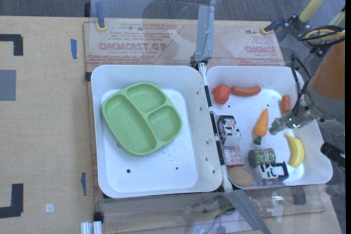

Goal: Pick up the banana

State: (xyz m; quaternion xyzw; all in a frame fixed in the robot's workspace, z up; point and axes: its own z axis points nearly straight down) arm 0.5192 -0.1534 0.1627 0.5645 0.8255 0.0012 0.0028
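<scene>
One camera is fixed above the bench [38, 118], looking down at a slant; both white bins [109, 172] sit at frame centre.

Banana [295, 149] in right bin [323, 170], plate [141, 117] in left bin [104, 172]

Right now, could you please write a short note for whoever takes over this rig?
Hand: low in the right bin, between the carrot and the banana; nothing visibly held, and whether it is open is unclear.
Banana: lying in the right bin near its right wall, just below the hand.
Nearby: a can left of the banana; the green plate sits in the left bin.
Done: the approach only.
Left: grasp the banana and lift it.
</scene>
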